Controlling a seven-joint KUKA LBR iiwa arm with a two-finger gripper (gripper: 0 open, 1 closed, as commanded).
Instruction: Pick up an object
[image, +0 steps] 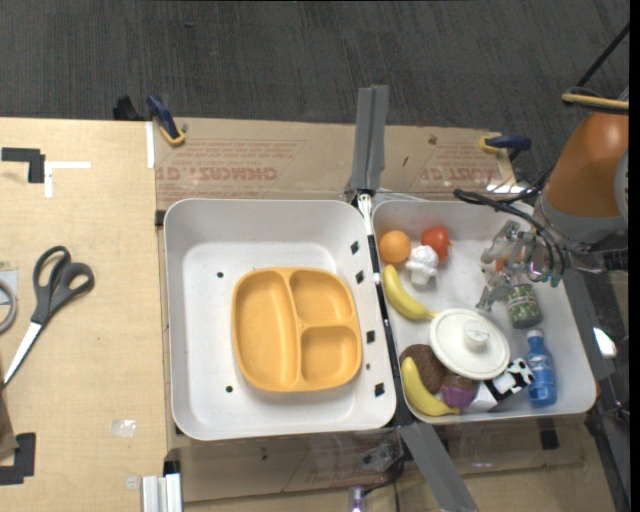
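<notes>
Tool (508, 272) near right bin's (580, 330) far-right edge

A bulbous orange band sits above the grey wrist, dark cables beside it, ending in a metallic two-finger gripper (507, 262)

scissors (48, 290) on bench, left | blue clamps (166, 120) on cardboard (255, 160) | grey divider bar (370, 135), possibly metal

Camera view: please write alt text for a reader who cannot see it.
A gripper hangs over the right bin, which holds bananas, an orange, a white lid and a blue bottle. The left bin holds a yellow divided plate; scissors lie on the bench.
</notes>
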